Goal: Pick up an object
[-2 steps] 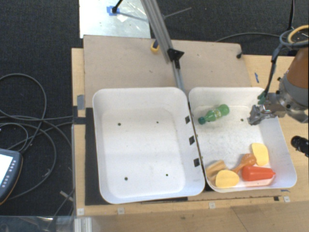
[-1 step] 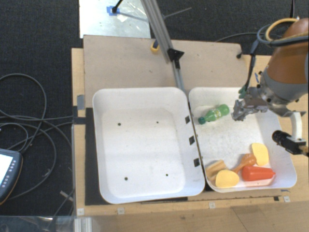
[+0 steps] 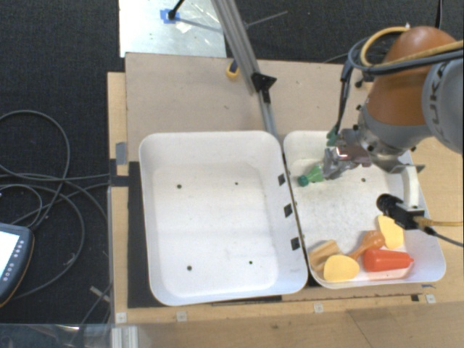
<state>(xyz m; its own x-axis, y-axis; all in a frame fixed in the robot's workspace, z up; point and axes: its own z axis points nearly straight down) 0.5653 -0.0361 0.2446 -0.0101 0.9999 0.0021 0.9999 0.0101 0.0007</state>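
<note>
In right bin (image 3: 435,267), green object (image 3: 312,175) just left of gripper (image 3: 332,167).

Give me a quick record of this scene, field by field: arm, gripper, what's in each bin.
arm: reaching in from the right, over the right bin
gripper: low at a green object near the bin's upper left
right bin contents: green object, red piece, yellow pieces, orange piece
left bin: bare white floor

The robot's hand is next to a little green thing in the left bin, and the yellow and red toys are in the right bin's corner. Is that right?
Almost. The small green object beside the hand lies in the right white bin, not the left white bin, as the camera view shows. The yellow and red toys do sit in the right bin's near corner.
</note>
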